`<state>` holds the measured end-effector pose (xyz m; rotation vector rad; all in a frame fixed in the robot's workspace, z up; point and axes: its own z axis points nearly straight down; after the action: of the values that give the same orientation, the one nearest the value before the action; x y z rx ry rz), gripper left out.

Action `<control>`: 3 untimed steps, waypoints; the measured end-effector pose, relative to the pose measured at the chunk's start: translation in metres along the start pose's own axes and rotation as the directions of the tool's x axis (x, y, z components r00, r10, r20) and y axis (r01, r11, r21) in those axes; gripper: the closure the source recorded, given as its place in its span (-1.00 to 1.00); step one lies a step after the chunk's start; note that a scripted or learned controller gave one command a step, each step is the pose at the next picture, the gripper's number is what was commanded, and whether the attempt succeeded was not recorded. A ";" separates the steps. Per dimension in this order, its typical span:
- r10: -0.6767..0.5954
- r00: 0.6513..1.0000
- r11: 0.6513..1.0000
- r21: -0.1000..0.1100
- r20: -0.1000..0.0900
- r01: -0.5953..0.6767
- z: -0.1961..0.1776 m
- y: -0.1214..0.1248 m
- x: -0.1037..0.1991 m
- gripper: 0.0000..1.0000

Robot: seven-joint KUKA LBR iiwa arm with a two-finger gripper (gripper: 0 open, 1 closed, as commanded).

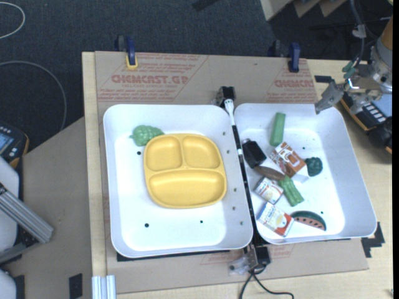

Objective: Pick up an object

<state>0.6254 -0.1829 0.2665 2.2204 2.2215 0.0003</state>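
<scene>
The right bin (pixel 349 167) holds several small toys: a green cylinder (pixel 277 128), a black piece (pixel 253 153), a red-and-white carton (pixel 288 158), a dark teal lump (pixel 313 166), a brown piece (pixel 269 172), a green pickle shape (pixel 290 191), two small white cartons (pixel 269 192) (pixel 275 220) and a watermelon slice (pixel 308 220). My gripper (pixel 340 92) hangs above the far right corner of this bin, away from all the toys, with nothing seen in it.
The left bin (pixel 124 223) holds a yellow divided plate (pixel 184 170) and a green leafy toy (pixel 146 134) at its far left. Blue clamps (pixel 130 50) (pixel 293 56) stand at the board's far edge. A black divider (pixel 237 148) runs between the bins.
</scene>
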 end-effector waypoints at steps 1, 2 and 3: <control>-0.001 1.000 1.000 -0.004 0.002 0.001 -0.011 0.001 0.000 1.00; -0.002 1.000 1.000 -0.007 0.004 0.002 -0.022 0.001 0.000 1.00; -0.003 1.000 1.000 -0.011 0.006 0.003 -0.033 0.002 0.000 1.00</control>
<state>0.6275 -0.1831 0.2992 2.2092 2.2164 0.0056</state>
